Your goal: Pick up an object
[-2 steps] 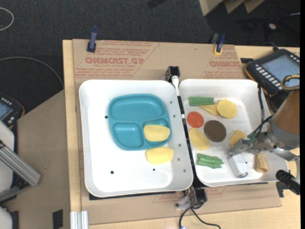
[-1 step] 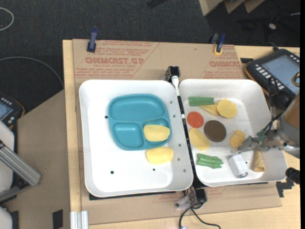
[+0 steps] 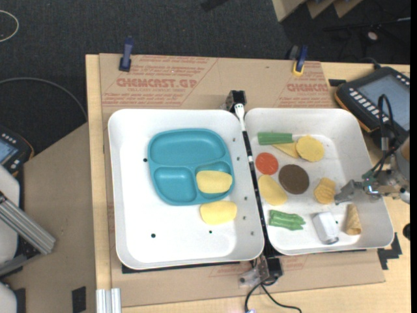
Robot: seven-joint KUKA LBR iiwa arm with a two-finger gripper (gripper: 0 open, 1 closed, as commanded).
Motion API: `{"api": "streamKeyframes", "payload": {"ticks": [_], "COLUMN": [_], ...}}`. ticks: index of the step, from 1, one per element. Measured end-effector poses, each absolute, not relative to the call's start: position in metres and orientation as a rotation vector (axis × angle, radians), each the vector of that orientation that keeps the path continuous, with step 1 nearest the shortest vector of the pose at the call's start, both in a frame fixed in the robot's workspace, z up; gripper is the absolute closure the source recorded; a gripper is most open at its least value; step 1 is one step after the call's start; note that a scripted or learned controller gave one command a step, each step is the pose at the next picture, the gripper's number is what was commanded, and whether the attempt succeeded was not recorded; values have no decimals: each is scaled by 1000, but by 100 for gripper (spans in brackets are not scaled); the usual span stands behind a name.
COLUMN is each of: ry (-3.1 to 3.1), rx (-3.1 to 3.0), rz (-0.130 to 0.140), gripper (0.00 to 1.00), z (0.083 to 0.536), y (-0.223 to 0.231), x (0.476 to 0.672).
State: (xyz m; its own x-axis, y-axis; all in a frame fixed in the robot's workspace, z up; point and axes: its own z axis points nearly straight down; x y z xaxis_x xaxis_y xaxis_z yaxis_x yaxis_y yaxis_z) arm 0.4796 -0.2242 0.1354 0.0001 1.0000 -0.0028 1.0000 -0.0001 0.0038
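My gripper (image 3: 346, 193) reaches in from the right, low over the right bin (image 3: 352, 126), just right of a crinkled yellow piece (image 3: 325, 191) and above a tan cone (image 3: 352, 220). Nothing shows between its tips. Further left in this bin lie a brown disc (image 3: 294, 178), a red disc (image 3: 266, 163), a round yellow piece (image 3: 310, 149), a yellow wedge (image 3: 284, 149), a green stick (image 3: 274, 137), a pale yellow lump (image 3: 272, 191), a green bean pod (image 3: 287, 221) and a silver can (image 3: 325, 227).
The left bin (image 3: 130, 175) holds a blue divided tray (image 3: 182, 155) with a yellow piece (image 3: 214, 181) in its lower right compartment, and another yellow piece (image 3: 218, 212) on the bin floor. A black handheld pendant (image 3: 374, 100) lies at the bench's right.
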Motion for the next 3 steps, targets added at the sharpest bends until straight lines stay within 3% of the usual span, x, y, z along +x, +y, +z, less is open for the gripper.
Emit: {"api": "streamKeyframes", "payload": {"ticks": [1, 2, 3], "ry": [2211, 2208, 2240], "rx": [2206, 2203, 2224], "rz": [11, 13, -9], "gripper": [0, 0, 0], "z": [336, 504, 354], "y": [-225, -224, -142], "x": [481, 480, 481]}}
